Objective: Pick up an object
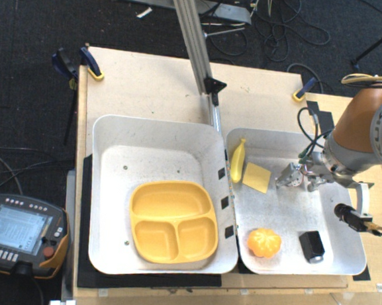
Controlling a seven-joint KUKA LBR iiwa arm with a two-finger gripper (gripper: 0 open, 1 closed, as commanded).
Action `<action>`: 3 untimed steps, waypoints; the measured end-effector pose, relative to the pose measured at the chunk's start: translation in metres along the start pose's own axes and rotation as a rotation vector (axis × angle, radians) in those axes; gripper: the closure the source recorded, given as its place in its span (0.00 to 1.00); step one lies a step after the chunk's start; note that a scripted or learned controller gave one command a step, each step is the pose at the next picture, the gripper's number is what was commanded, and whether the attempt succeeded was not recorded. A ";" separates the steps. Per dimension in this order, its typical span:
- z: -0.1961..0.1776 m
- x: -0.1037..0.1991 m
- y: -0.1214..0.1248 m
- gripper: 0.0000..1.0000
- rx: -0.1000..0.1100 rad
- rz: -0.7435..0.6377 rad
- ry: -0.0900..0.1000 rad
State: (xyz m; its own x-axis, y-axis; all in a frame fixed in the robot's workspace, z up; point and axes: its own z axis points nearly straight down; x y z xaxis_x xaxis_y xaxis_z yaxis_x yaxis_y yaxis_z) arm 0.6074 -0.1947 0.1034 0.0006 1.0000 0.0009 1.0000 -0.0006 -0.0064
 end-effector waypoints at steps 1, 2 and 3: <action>0.009 0.001 0.000 0.00 -0.005 -0.001 -0.002; -0.002 0.000 0.001 1.00 -0.008 -0.002 -0.002; -0.063 0.003 0.009 1.00 -0.013 -0.003 -0.003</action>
State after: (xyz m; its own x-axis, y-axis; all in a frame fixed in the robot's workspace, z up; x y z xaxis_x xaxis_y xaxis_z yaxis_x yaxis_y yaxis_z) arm 0.6172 -0.1922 0.1669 -0.0026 1.0000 -0.0020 1.0000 0.0027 0.0067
